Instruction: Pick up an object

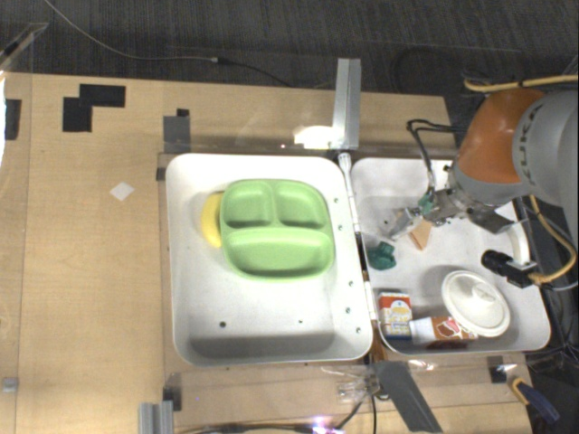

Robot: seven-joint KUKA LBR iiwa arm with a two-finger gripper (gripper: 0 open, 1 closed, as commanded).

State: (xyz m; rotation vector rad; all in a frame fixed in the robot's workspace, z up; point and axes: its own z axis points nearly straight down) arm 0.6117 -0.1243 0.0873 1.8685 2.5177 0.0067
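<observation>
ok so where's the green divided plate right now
The green divided plate lies in the left bin, toward its back half, partly covering a yellow object at its left edge. The gripper is over the right bin.

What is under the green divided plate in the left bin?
A yellow object sticks out from beneath the left edge of the green divided plate. The plate covers the rest of it, so its shape and extent can't be told.

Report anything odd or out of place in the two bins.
One thing: in the left bin, a yellow object lies half hidden under the green divided tray, which sits on top of it. Nothing looks spilled or broken.
</observation>
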